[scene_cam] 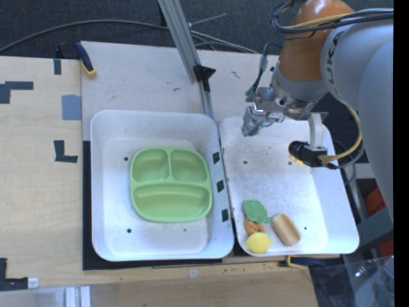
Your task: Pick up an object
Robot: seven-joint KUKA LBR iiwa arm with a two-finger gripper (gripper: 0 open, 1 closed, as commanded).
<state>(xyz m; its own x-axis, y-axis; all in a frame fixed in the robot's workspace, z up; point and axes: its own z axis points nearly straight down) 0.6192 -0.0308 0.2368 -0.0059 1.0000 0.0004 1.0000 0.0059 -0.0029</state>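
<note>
Two white bins [102, 171], gripper [251, 125] above right bin, finger state unclear, holding nothing visible

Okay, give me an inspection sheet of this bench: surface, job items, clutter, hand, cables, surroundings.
Surface: wooden bench bearing left bin and right bin, side by side.
Job's things: yellow lemon, carrot with green leaf and bread roll clustered at right bin's near edge.
Clutter: green divided plate in left bin.
Hand: hand over right bin's far end, holding nothing seen.
Cables: black cables behind bench; yellow cable by arm.
Surroundings: slanted metal rail; dark floor.
</note>
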